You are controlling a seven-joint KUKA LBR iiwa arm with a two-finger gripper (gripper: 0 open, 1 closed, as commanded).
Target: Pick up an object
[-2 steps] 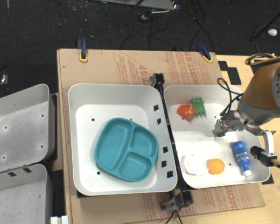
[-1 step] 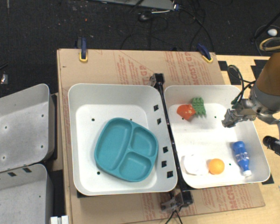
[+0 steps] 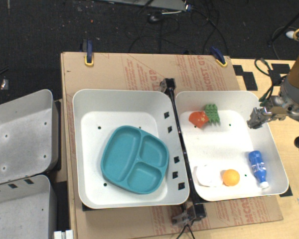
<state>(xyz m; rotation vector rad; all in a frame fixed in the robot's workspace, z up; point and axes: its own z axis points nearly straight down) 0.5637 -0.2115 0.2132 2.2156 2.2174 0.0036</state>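
The right bin holds a red strawberry toy beside a green piece at its far left. An orange ball lies at the near side, touching a flat white object. A blue bottle lies along the near right wall. My gripper hangs over the bin's right rim, up and right of the bottle and apart from every object. A teal divided plate lies in the left bin.
Both bins rest on a brown board held by two clamps at the far edge. A black divider runs between the bins. Spare white bins lie to the left. Cables trail at the back right.
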